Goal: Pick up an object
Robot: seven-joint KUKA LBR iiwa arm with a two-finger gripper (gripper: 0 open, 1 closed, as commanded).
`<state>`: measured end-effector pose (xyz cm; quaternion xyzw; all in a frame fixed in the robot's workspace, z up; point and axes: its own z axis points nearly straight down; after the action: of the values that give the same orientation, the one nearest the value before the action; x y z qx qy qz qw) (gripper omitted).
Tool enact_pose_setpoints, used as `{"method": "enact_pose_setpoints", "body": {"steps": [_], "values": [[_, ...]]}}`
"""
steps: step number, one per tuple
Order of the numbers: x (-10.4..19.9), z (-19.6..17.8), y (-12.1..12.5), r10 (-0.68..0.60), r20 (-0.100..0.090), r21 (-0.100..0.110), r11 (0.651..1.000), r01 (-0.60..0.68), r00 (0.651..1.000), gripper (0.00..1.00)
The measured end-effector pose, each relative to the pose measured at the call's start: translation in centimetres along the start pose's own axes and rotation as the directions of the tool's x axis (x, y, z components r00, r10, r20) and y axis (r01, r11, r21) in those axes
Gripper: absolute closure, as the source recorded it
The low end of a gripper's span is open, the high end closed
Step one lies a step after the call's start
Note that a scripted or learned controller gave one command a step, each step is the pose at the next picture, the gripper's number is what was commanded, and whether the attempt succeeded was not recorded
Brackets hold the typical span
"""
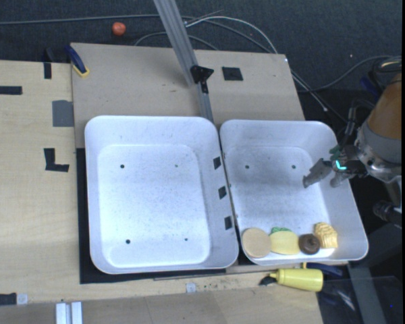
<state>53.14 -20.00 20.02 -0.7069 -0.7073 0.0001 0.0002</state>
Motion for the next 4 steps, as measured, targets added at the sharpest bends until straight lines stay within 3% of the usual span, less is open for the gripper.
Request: {"method": "enact_pose_setpoints", "body": {"steps": [1, 3, 4], "values": [[0.0, 0.0, 0.0, 0.0, 0.0, 0.0, 1.0, 0.0, 1.0, 0.0], [-0.1, 8.6, -0.2, 0.0, -0.001, 0.004, 1.0, 0.0, 1.0, 0.0], [-0.1, 11.1, -0.1, 0.0, 0.001, -0.001, 1.0, 0.0, 1.0, 0.0]]}}
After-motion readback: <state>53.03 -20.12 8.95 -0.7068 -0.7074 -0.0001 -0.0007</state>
